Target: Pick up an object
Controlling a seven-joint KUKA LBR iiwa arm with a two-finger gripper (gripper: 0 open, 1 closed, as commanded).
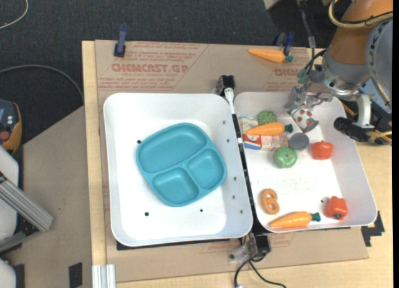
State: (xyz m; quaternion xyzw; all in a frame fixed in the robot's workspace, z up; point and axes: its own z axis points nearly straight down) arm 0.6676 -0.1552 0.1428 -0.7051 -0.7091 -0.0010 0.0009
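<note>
Presently the gripper [303,113] is hanging over the far part of the right bin [352,181], just beyond a grey disc [299,141]. Whether its pincer is apart or together, I cannot tell. Leftward, a blue divided plate [180,163] is lying in the left bin [124,206].

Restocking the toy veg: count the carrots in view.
3. One carrot lies on the cardboard behind the right bin; one sits near that bin's back left; one lies along its front edge. None seem hidden.

Arm [368,31]: cut off by the right edge of the frame.
Gripper [303,109]: finger position too small to tell.
Small boxes [260,140]: partly hidden under a toy carrot [265,129].
Yellow device [7,124]: cut off at the left edge.
</note>
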